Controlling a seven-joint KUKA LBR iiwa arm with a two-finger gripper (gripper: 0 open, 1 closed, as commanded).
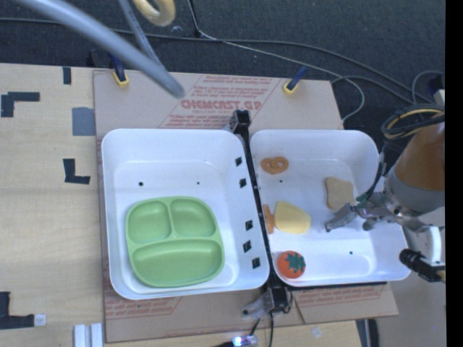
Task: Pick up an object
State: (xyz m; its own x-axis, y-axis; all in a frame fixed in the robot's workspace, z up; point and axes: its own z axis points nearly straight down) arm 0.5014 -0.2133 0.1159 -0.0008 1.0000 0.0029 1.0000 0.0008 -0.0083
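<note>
The right bin (pixel 365 147) carries four small objects: a tan piece (pixel 338 191), a yellow piece (pixel 291 217) with a small orange item (pixel 268 218) touching its left side, a brown pretzel-like piece (pixel 274 165) and a red tomato-like toy (pixel 291 264). All of them lie on the bin floor, so no object is picked up yet. The end effector (pixel 338 220) is low, between the tan and yellow pieces, and carries nothing; whether its fingers are apart or together I cannot tell. The grasp and lift are left. The left bin (pixel 116 147) has a green divided plate (pixel 173 240).
</note>
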